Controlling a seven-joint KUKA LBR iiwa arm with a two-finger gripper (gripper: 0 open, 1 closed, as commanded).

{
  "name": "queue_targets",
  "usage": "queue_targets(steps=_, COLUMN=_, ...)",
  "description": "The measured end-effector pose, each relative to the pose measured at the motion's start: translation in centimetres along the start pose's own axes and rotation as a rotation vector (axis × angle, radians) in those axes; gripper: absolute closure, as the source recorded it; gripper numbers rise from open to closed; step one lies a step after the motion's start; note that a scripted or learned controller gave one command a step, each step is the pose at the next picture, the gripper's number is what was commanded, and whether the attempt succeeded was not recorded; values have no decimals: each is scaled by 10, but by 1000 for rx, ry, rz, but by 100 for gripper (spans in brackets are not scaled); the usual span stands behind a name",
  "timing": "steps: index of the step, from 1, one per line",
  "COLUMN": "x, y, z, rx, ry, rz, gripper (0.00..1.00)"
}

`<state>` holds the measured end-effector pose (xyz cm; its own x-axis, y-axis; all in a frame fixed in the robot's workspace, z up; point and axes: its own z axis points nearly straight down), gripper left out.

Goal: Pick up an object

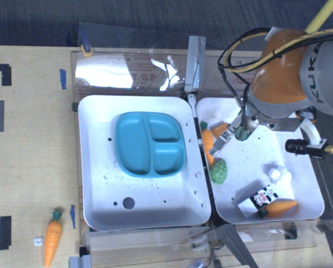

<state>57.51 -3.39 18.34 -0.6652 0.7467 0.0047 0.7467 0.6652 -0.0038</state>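
Far left of the gripper, a toy carrot [53, 236] lies on the tabletop [27, 166], outside either bin and out of play. Nearer, still left, a blue divided plate [151, 143] sits flat in the left bin [96, 200]. The gripper [225, 138] hangs low in the right bin [309, 205], right at an orange toy [208, 141] against the dividing wall, the likely target; whether it is spread or closed on anything I cannot tell. Just below it lies a green vegetable [219, 171]. Right and below rest a black-and-white toy [263, 197] and an orange piece [281, 207], touching, well apart from the gripper
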Motion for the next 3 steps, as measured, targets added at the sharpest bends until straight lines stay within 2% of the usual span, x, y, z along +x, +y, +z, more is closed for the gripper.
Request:
queue_targets(steps=1, x=-101, y=-8, z=27, rx=-2, ry=-4, rz=66, gripper=0)
queue_targets(steps=2, x=-107, y=20, z=93, rx=0, ry=-2, rz=166, gripper=0)
queue_targets(steps=3, x=-107, y=21, z=82, rx=-4, ry=-6, rz=162, gripper=100)
